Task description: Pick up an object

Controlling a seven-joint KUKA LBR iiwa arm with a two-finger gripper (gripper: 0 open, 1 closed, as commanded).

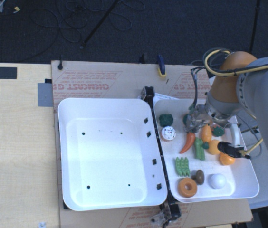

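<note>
The right bin (248, 186) holds several small toys. Among them are a dark green lump (166, 119), a white ball with red spots (168, 133), an orange chili (187, 142) and a green stick (199, 149). Toward the front lie a ridged green piece (182, 166), a tan ring (187, 187), a brown lump (198, 176) and a white egg (216, 180). Orange and yellow pieces (207, 134) cluster under the wrist. My gripper (194, 121) hangs low over the bin's back, just above the chili's top end and beside the orange pieces.
The left bin (67, 127) stands beside the right one, with black clips (148, 121) along the shared wall. The grey arm (253, 87) with its orange band covers the right bin's back right corner. A blue clamp (161, 65) sits at the board's far edge.
</note>
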